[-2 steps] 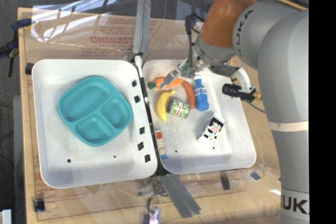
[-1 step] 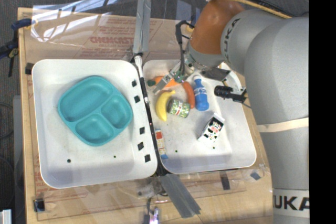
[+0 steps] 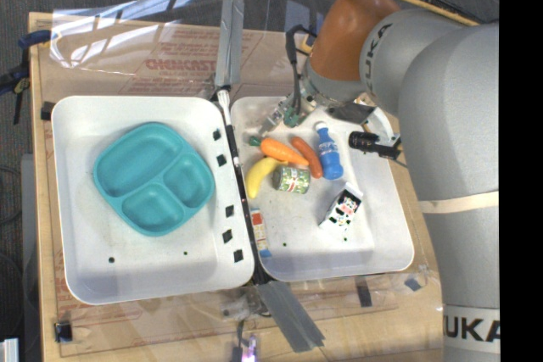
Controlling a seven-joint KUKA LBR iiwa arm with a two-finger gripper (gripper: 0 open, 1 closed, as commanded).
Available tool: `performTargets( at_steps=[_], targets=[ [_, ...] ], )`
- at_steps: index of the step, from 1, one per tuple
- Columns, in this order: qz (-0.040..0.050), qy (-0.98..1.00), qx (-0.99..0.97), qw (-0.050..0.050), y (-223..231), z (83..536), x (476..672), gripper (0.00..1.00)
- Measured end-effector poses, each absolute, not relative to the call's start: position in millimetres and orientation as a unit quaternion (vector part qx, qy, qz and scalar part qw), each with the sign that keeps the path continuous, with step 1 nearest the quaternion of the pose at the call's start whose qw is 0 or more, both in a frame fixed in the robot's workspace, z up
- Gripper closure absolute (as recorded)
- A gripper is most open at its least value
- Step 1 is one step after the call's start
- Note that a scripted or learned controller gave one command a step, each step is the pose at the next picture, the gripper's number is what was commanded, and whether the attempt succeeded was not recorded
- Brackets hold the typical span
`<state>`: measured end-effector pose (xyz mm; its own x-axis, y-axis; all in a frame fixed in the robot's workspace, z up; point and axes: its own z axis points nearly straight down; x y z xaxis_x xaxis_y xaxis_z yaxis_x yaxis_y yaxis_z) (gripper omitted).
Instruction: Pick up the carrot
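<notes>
Orange carrot (image 3: 285, 152), yellow banana (image 3: 260, 176), blue bottle (image 3: 328, 153), teal plate (image 3: 153, 176).

Two shallow white bins sit side by side on the bench, the left bin (image 3: 72, 208) at centre left of the frame and the right bin (image 3: 382, 246) at centre right; the left bin holds one teal divided plate (image 3: 153, 176); the right bin holds two orange carrots, one carrot (image 3: 284, 151) to the left and a second carrot (image 3: 309, 158) just beside it; also one yellow banana (image 3: 260, 176); one green-labelled can (image 3: 293, 179); one blue bottle (image 3: 328, 152); one black-and-white carton (image 3: 341, 209); one grey arm (image 3: 424, 89) enters from the right.
</notes>
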<state>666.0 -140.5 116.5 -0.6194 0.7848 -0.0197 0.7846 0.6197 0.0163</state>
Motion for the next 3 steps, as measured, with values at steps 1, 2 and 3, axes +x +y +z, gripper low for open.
performTargets(
  at_steps=[1, 2, 3],
  targets=[
    [0.0026, 0.9, 0.436, 0.01, -140.6, 115.8, 665.2, 0.0],
    [-0.0005, 0.873, 0.487, -0.001, -177.7, 91.9, 617.8, 0.0],
    [-0.0005, 0.875, 0.485, -0.001, -177.6, 102.3, 618.8, 1.0]
  ],
)
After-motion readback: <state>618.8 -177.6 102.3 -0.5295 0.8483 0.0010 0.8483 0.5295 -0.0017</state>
